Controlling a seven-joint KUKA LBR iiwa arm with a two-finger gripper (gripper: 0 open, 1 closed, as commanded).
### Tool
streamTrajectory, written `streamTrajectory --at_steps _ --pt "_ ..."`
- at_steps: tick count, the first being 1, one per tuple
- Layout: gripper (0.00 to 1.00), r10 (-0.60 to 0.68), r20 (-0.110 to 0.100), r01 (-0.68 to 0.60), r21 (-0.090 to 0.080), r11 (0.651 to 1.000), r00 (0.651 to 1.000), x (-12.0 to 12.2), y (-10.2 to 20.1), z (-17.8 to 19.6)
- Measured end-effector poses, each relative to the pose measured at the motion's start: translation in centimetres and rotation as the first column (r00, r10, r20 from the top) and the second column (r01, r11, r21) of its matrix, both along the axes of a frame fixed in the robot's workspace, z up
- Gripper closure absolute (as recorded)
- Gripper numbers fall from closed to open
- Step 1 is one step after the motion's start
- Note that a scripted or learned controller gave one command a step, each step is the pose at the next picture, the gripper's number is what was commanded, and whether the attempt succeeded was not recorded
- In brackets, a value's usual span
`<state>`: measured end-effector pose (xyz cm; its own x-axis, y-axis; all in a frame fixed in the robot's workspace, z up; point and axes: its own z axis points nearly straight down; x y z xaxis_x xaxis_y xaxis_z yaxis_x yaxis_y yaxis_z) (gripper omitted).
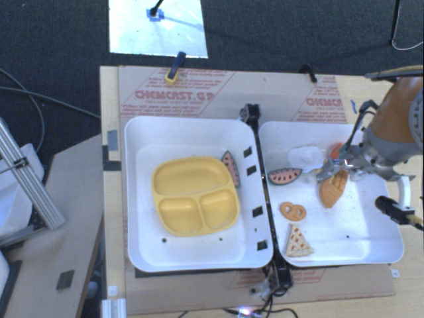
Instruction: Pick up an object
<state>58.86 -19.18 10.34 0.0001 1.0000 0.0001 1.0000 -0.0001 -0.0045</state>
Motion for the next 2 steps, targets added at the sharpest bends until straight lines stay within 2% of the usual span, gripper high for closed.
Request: streamTrajectory --at_steps 1,2 --pt "0.0 0.0 0.005 0.0 0.0 1.0 1.0 -0.3 -1.5 -2.0" --pt "1.0 0.002 0.01 -0.002 -0.002 1.0 1.0 -0.1 -1.5 -0.7"
